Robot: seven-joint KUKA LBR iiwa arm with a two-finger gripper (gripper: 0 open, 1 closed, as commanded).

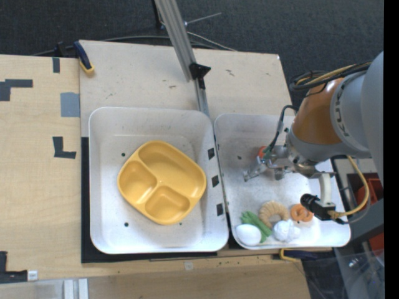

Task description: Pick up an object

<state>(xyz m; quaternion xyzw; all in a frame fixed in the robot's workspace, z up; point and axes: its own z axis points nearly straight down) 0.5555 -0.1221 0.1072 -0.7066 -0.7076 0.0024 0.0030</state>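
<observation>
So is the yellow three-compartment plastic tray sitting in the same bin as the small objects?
No, the yellow divided tray lies in the left white bin, while the small objects cluster in the right white bin.

Robotics lab; plywood bench (37,185) with taped marks, white bins (100,185)

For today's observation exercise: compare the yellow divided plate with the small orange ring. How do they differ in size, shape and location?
The yellow divided plate is far larger than the orange ring. The plate is a rounded square with three compartments; the ring is a small loop with a hole. The plate lies alone in the left bin; the ring sits among other small items in the right bin. Both rest on a bin floor, away from the tool.
</observation>
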